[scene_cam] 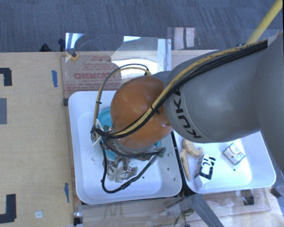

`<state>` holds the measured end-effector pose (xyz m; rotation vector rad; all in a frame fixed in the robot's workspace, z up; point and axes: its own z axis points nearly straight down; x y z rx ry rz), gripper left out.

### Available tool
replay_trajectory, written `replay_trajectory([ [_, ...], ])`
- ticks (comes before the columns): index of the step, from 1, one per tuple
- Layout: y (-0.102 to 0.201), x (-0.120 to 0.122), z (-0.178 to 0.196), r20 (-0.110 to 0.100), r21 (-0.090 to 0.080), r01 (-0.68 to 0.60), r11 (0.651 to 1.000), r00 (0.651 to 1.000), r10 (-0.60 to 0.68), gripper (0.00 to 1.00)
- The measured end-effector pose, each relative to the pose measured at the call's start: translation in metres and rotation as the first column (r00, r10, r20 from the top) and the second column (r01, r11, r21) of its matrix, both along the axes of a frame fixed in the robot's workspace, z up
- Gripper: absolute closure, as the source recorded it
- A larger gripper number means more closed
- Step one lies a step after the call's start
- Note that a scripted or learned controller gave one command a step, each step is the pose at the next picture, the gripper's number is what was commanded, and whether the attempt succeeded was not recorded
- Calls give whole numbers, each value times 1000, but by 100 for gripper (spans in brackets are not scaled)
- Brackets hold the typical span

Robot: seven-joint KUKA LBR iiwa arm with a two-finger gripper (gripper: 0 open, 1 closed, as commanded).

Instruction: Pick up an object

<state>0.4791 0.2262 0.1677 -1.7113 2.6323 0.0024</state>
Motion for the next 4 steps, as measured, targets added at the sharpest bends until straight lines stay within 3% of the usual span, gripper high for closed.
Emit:
replay_trajectory([
  [1, -9, 1, 5, 0, 1, 556, 831, 831, -556, 100],
  [2, 0, 9, 27, 0, 6, 852, 523, 523, -852, 100],
  [4, 5, 10, 49, 3, 19, 847, 531, 531, -847, 100],
])
